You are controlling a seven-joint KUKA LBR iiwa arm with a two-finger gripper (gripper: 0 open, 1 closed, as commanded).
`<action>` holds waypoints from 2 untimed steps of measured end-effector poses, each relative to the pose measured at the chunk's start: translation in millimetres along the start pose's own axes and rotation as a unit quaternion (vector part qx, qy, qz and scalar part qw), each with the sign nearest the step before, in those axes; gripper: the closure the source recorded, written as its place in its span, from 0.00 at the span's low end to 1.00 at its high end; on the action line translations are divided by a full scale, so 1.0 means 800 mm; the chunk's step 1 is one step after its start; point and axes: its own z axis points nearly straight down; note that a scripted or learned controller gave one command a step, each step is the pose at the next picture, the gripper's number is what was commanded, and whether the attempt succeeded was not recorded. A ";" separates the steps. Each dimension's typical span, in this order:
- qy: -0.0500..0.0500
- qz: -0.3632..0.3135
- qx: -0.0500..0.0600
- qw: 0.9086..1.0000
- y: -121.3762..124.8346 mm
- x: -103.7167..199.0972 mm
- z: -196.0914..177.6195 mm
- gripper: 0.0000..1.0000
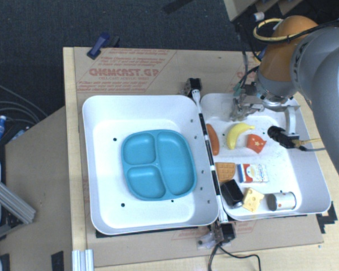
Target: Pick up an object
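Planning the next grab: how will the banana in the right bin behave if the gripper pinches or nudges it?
The banana is curved and looks smooth, so it may pivot or slip from a pinch across the bend. It looks like a light toy, so a nudge would probably slide it toward the red piece close beside it.

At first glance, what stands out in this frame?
The blue divided plate sits alone in the left bin. The right bin holds small items, with a yellow banana near its far end. The gripper hangs just beyond the banana.
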 end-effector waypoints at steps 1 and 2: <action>0.000 0.000 0.000 1.000 0.000 0.000 0.000 0.00; 0.000 0.000 0.001 1.000 -0.001 -0.012 0.014 0.00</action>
